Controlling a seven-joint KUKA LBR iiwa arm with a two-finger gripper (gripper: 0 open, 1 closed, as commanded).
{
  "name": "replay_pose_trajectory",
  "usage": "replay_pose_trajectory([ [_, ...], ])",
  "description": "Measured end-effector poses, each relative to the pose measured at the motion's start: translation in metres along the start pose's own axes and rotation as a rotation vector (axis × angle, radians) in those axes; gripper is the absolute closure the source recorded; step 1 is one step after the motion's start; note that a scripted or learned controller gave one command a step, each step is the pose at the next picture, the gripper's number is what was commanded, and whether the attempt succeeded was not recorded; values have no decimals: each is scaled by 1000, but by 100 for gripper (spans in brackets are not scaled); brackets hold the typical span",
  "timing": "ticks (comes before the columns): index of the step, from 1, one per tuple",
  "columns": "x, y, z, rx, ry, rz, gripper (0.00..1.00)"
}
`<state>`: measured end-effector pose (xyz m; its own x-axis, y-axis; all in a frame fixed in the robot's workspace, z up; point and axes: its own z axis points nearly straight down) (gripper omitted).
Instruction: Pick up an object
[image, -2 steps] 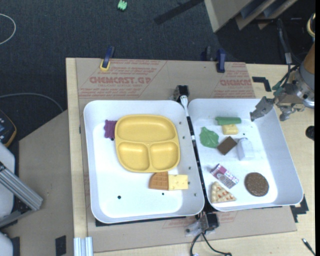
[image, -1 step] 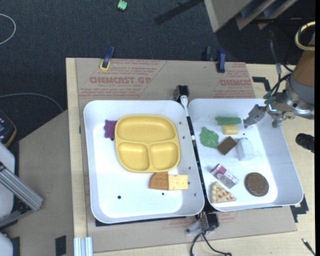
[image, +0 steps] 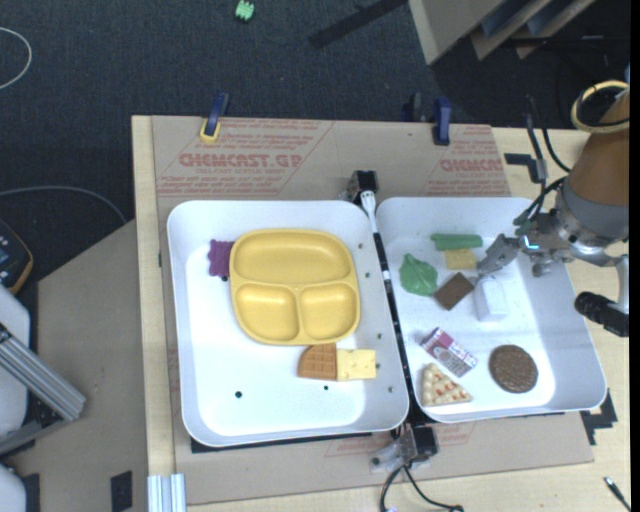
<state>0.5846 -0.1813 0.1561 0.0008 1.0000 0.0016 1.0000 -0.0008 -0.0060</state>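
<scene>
Grey and orange arm (image: 600, 170) reaching in at the right edge of the frame, gripper (image: 497, 262) low over the upper middle of the right bin (image: 585, 345). One grey finger (image: 495, 255) seen slanting down-left, tip just above a pale whitish block (image: 491, 298) and just right of a brown block (image: 454, 291); other finger not made out, so can't tell how far open, and nothing seen between fingers. Can't tell if tip touches the whitish block. In same bin: green flat piece (image: 456, 241) w/ yellow piece (image: 459, 259) just below it, green leafy item (image: 419, 274) touching the brown block's left, small red-and-white packet (image: 449, 352), pizza slice (image: 442, 385) at lower left, brown round cookie (image: 513, 368) at lower right. Left bin (image: 200, 390): yellow divided plate (image: 296, 284) upper centre, purple item (image: 219, 258) against its left rim, brown waffle (image: 318, 362) and yellow cheese (image: 357, 364) touching side by side below the plate.
</scene>
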Motion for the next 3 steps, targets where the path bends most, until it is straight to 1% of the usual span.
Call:
replay_pose_trajectory([
  [1,8,-5,60,1,1,-1,0],
  [2,8,-3,69,-6,0,0,0],
  [3,8,-2,57,-12,-1,-1,100],
])
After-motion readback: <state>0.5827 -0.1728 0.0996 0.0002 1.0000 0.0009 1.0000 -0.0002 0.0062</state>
